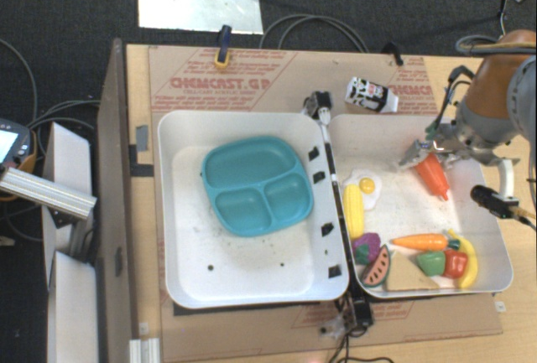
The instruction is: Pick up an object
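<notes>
My gripper (430, 153) hangs over the back of the right bin (394, 143), reaching in from the right under the grey wrist with its orange band. An orange-red toy carrot (434, 176) lies slanted on the bin floor directly below it, and the carrot's upper end meets the gripper. The wrist hides the contact, so I cannot see whether the carrot is gripped.
The right bin also holds a corn cob (354, 211), a fried egg (367, 185), a watermelon slice (377, 265), a long carrot (424, 241), peppers (442, 262) and a banana (469, 262). A teal divided plate (256, 185) lies in the left bin (189, 269). A black-and-white carton (372, 95) lies behind the bins.
</notes>
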`<state>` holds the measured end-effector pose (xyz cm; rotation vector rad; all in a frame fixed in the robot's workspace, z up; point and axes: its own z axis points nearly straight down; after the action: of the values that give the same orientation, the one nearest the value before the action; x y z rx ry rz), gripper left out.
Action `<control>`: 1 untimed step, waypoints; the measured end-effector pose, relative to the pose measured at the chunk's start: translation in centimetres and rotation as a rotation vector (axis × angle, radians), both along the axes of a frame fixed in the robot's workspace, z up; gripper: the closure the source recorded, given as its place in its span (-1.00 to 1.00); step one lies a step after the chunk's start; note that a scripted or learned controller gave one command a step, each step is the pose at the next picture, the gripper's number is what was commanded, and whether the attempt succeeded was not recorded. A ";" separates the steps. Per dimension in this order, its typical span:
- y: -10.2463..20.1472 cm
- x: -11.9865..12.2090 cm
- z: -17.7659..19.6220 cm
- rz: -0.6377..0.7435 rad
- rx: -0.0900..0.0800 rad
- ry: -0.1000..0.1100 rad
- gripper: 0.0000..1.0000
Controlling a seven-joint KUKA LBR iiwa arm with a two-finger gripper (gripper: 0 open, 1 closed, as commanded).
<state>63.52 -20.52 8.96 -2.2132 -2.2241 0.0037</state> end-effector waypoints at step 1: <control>5.2 3.6 -0.4 0.005 0.000 -0.010 -1.00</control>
<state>67.12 -15.30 8.53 -2.2124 -2.2347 -0.0082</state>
